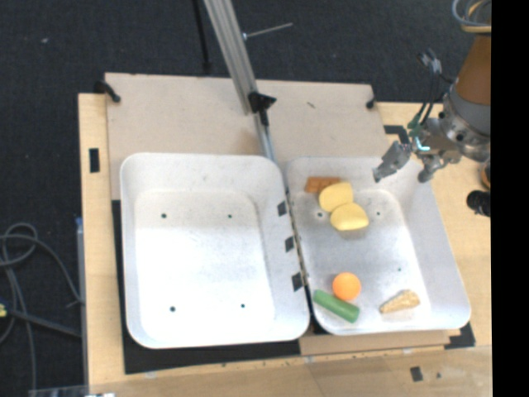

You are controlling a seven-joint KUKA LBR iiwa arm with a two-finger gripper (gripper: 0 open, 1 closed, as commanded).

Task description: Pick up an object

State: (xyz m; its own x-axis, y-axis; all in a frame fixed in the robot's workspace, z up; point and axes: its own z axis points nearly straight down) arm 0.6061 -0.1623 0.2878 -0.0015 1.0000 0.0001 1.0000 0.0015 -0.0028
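The right bin (pixel 430 246) holds several small items. Two pale yellow lumps (pixel 341 206) lie side by side near its back, with an orange-brown piece (pixel 318 184) behind them. An orange ball (pixel 346 286), a green cylinder (pixel 335 306) and a tan wedge (pixel 400 302) lie near its front. My gripper (pixel 408 165) hangs above the bin's back right corner, open, with its two grey fingers (pixel 389 163) spread apart and nothing between them. It is to the right of the yellow lumps and apart from them.
The left bin (pixel 207 246) lies beside the right one, and a row of black clips (pixel 291 242) joins them. A slanted metal pole (pixel 235 48) rises behind the bins. Cables (pixel 25 263) lie on the floor at the left.
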